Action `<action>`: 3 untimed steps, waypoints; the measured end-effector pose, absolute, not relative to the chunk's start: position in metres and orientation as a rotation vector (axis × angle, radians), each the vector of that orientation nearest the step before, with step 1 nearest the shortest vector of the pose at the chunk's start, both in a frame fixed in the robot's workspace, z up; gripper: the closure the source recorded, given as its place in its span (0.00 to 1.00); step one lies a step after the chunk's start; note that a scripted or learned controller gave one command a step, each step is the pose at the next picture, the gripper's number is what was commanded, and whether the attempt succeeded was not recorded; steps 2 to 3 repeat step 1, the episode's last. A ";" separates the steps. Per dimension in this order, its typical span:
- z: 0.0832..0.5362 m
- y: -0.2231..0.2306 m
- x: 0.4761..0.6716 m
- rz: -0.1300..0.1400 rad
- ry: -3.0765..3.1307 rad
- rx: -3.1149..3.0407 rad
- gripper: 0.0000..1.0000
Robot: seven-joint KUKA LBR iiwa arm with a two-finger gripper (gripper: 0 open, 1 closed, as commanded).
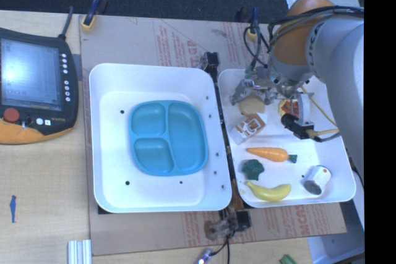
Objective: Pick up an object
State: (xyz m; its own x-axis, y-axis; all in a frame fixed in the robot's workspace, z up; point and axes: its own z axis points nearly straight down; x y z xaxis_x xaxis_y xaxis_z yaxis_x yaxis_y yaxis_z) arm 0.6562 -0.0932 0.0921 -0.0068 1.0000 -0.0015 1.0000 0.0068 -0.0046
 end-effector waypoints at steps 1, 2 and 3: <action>0.103 -0.095 0.656 0.008 -2.230 -2.211 1.00; 0.103 -0.095 0.656 0.008 -2.230 -2.211 1.00; 0.103 -0.095 0.656 0.008 -2.230 -2.211 1.00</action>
